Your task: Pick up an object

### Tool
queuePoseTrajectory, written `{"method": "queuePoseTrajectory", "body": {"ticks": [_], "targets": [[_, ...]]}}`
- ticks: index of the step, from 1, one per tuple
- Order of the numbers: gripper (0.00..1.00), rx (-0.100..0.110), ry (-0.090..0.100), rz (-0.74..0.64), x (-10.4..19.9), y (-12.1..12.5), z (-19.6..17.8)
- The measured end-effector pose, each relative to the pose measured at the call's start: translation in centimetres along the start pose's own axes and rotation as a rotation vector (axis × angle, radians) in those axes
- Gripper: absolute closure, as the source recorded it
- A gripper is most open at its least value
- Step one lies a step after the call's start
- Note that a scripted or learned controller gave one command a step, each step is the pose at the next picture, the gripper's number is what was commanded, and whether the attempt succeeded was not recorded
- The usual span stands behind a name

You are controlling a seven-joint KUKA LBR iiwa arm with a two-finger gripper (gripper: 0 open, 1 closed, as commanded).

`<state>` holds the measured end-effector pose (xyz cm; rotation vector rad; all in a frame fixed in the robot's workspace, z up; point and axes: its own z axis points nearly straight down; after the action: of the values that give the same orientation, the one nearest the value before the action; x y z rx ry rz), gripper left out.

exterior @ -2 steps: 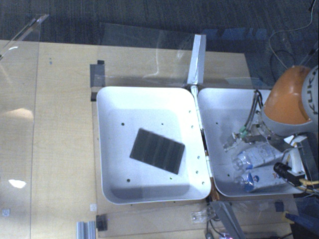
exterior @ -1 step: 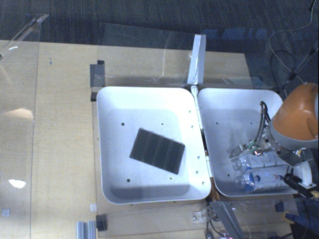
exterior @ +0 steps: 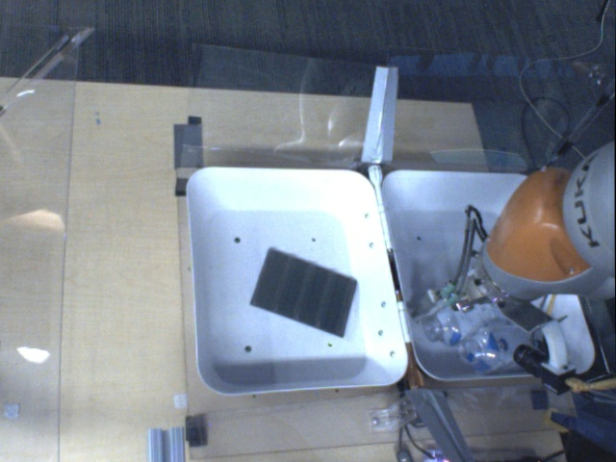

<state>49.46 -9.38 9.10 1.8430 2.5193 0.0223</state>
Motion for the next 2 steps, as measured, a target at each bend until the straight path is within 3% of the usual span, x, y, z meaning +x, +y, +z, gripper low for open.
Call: {"method": "queuePoseTrajectory", "body": {"ticks": [1,2], "targets": [[1.0,-0.009,-0.001,-0.002,0.0,0.4,-1.2],[1.0,-0.016,-0.003,-0.005,0.0,0.7,-2.3]]}}
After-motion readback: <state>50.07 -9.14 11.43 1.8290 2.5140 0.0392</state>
